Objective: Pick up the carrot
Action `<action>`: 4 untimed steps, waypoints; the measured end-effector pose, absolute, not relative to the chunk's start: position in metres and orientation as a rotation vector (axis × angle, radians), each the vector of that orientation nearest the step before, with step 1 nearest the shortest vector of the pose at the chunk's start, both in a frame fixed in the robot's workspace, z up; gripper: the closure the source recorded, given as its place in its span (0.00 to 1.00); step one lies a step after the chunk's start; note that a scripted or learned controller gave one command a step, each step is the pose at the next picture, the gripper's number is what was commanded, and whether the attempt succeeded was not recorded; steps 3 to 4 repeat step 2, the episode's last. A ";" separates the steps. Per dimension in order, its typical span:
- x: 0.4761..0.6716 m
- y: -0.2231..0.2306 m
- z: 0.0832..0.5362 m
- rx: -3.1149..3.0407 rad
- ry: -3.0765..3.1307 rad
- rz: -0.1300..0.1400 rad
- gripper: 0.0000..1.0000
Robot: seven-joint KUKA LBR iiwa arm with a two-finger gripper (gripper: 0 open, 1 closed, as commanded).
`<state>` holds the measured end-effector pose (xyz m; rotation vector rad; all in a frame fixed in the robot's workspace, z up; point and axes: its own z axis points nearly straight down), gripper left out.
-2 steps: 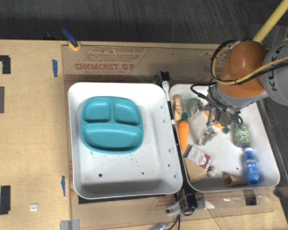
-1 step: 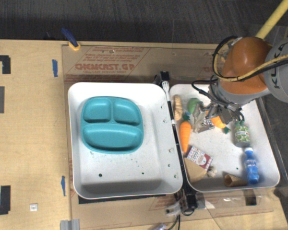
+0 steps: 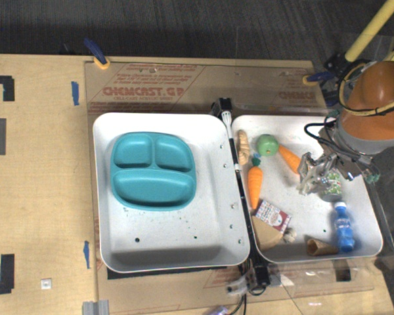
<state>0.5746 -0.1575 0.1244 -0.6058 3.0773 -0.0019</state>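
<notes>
Bins sit side by side on the bench: the left bin (image 3: 118, 241) carries a teal divided plate (image 3: 153, 170) with three compartments, and the right bin (image 3: 371, 222) holds a scatter of small items. We see two orange pieces that could be carrots. The larger carrot (image 3: 255, 186) lies close along the right bin's left wall, its green-tipped end pointing up the view, just below a tan, bread-like stick (image 3: 243, 147) that rests against the same wall. A shorter orange carrot piece (image 3: 289, 159) lies tilted just right of a green ball (image 3: 268, 145), near the bin's upper middle.

The gripper (image 3: 310, 176) hangs over the right bin's upper right area, below the orange band of the arm (image 3: 373, 100). Its metal fingers (image 3: 306, 170) point down and to the left, ending just beside the shorter carrot piece's right end — we cannot tell whether they touch it. We see nothing between the fingers, and how far apart they stand is unclear to us from this angle.

Lower in the bin we find a maroon and white packet (image 3: 272, 214) near the larger carrot's lower end, a brown cone (image 3: 321, 246) by the front wall, and a blue bottle (image 3: 343, 227) at the right — all well apart from the gripper.
</notes>
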 end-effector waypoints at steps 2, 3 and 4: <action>0.541 -0.204 0.090 -1.507 2.737 -0.008 1.00; 0.541 -0.204 0.090 -1.507 2.737 -0.008 1.00; 0.541 -0.204 0.090 -1.507 2.737 -0.008 1.00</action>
